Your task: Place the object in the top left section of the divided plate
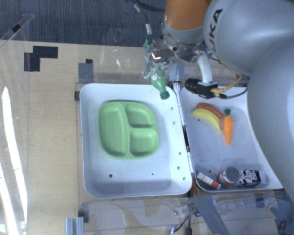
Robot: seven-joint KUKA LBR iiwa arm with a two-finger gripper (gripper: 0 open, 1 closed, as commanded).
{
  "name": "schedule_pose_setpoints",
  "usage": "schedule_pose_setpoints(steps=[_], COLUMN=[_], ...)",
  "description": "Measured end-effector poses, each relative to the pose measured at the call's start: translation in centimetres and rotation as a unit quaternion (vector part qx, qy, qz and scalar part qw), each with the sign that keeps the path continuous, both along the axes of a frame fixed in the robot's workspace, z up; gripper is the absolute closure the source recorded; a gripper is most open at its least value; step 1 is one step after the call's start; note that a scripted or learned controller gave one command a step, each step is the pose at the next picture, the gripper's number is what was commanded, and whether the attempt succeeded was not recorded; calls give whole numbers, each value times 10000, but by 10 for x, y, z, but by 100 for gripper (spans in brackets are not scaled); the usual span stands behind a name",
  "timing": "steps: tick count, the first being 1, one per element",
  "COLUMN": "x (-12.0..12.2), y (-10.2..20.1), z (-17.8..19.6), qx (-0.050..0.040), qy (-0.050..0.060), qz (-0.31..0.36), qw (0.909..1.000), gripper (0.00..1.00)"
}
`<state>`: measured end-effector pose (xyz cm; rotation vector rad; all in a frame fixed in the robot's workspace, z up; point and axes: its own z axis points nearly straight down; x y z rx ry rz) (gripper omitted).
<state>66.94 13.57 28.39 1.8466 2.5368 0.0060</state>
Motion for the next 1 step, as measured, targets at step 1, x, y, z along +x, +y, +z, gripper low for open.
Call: schedule_pose_setpoints(steps=[1], x=[0], y=[0], z=[0], qx=[0], qy=[-2], qz=[1], qw=[10000], gripper=[0])
